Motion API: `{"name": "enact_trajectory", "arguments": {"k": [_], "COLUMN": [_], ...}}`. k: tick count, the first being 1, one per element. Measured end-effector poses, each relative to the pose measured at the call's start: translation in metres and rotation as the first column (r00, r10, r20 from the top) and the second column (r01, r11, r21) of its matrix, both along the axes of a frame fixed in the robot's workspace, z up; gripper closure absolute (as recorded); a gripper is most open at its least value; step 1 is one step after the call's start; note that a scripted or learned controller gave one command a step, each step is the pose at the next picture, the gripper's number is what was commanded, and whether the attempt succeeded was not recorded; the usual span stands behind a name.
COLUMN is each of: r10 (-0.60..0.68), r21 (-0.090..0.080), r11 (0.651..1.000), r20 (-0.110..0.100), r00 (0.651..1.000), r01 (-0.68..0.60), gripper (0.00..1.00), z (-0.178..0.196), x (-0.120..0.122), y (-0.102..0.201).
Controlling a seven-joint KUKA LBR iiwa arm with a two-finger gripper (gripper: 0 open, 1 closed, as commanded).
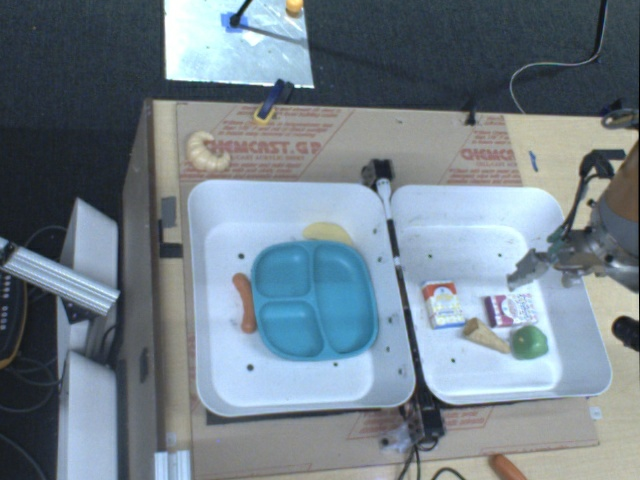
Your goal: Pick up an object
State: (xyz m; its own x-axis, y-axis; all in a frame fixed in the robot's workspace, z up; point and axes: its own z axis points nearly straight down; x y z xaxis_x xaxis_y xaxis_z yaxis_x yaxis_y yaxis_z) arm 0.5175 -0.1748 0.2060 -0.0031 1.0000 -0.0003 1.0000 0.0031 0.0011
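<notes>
The objects to pick up lie in the right bin point(470, 218). The jaws of the gripper point(527, 268) hang over the right side of this bin, just above a purple and white pack point(512, 310). I cannot tell if the jaws are clenched or released, and nothing shows between them. The grey arm point(612, 230) comes in from the right edge.

Just below the purple pack sits a green ball-shaped fruit point(530, 342), touching or almost touching the pack. Left of the fruit lies a tan wedge point(484, 336). Left of the pack is a small white box with red on it point(443, 303), near the wedge.

The left bin point(215, 268) sits just beside the right bin. In it is a blue plate point(314, 300) with sections. A yellow thing point(328, 233) peeks out from behind the top of the plate. An orange sausage shape point(245, 302) lies just left of the plate.

Both bins rest on a brown desk point(420, 143) with red letters on it. A pale curly thing point(208, 150) lies on the desk above the left bin. A blue and yellow clip point(272, 102) sits at the top edge of the desk. An orange thing point(508, 465) lies at the bottom, below the right bin. A shiny sheet point(200, 28) lies on the dark floor beyond the desk, with a small orange ball point(294, 5) on it.
</notes>
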Motion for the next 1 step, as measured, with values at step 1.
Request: {"name": "enact_trajectory", "arguments": {"k": [1], "r10": [-0.001], "r21": [0.001], "r11": [1.000], "r20": [-0.003], "r00": [1.000], "r01": [0.001], "gripper": [0.00], "z": [-0.0932], "x": [-0.0063], "y": [0.0338]}}
